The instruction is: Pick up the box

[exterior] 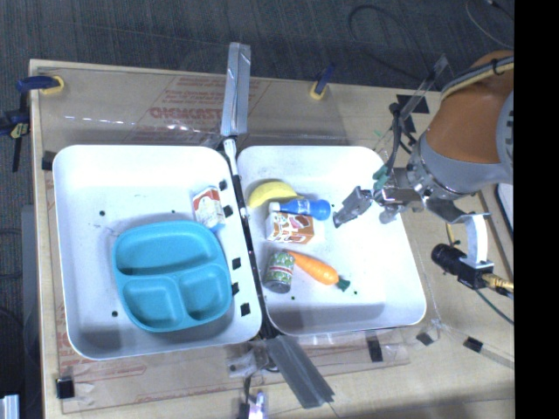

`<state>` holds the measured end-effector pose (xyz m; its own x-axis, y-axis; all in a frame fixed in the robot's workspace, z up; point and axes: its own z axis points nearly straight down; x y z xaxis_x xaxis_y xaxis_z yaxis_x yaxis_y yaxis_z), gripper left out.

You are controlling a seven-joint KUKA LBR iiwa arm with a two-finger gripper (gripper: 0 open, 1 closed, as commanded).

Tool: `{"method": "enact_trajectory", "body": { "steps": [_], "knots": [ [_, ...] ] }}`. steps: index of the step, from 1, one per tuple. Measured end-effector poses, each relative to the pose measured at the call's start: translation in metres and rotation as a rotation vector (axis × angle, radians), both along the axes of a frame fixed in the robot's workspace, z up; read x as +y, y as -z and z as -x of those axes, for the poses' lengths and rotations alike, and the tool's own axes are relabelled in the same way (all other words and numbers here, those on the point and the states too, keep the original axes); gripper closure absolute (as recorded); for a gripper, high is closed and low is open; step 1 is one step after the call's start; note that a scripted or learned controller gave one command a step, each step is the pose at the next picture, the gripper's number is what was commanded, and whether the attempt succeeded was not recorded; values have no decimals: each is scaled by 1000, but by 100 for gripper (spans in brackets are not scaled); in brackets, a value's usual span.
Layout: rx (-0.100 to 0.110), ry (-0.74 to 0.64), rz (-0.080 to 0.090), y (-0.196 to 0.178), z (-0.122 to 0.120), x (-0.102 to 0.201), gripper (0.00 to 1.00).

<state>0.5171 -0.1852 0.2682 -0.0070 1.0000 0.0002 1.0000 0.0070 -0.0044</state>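
A: Dark carpet surrounds a pale wooden worktop (349,112) carrying two white bins side by side, and the grey arm (467,133) with its orange band comes in from three o'clock.

B: Where is the pincer (353,208)?

A: Over the right bin (397,308), near its middle. It carries nothing, and I cannot tell how it is set, because it is small and blurred against the white.

B: And the box (290,227)?

A: At about nine o'clock from the pincer, near it but apart, close to the divider between the bins. Touching the box at its twelve o'clock edge lies a bottle with a blue cap (306,207), and a banana (269,192) sits just beyond that. At six o'clock of the box are a green can (280,270) and a carrot (316,270).

B: So which step?

A: The approach, I judge; no grasp is made yet. The next move calls for shifting toward nine o'clock, descending over the box and closing without catching the bottle.

B: Further out?

A: A blue divided tray (170,273) and a small carton (206,206) lie in the left bin (79,173).
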Motion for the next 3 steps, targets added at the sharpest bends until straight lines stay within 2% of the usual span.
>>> {"method": "enact_trajectory", "body": {
  "steps": [1,2,3],
  "knots": [
    [3,-5,0,-10,0,0,100],
    [-4,115,1,-140,-57,-16,100],
    [-1,105,2,-150,-58,-14,100]
  ]
}}
